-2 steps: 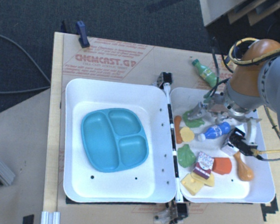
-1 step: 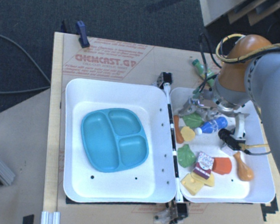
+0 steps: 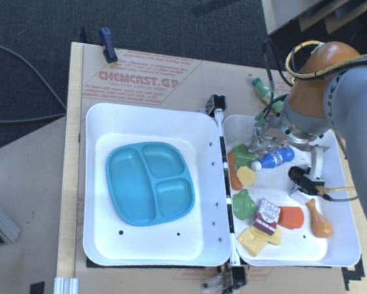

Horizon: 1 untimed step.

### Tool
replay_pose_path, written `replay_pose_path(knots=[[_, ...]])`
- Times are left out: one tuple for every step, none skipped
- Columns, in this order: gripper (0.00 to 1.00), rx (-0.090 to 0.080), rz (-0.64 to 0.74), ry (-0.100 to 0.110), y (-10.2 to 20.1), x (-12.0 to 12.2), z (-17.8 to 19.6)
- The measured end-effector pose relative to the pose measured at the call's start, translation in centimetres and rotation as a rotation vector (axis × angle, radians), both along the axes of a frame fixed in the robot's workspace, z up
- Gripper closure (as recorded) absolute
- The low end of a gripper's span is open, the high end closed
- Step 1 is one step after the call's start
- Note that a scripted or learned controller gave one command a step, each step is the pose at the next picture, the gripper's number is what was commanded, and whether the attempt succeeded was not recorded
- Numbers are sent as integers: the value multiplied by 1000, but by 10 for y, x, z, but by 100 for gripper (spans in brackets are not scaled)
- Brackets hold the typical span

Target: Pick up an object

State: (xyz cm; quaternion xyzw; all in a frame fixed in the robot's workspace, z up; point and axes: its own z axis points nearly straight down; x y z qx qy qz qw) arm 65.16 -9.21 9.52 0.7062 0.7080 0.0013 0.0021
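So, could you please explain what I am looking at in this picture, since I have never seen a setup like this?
This is one camera fixed above a bench, looking down at a slant. The big grey shape with the orange band on the right is a robot arm; its job is to pick up an object. Its gripper is lowered into the right bin, just above a blue bottle. I cannot tell whether it has hold of anything.

That bin holds small toy items: a green leafy piece, yellow cheese-like wedges, an orange block, a small purple box and a tan drumstick shape. The left bin holds a blue divided plate.
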Motion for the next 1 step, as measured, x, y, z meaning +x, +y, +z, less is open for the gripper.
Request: replay_pose_path(knots=[[0, 0, 0, 0, 0, 0, 0]])
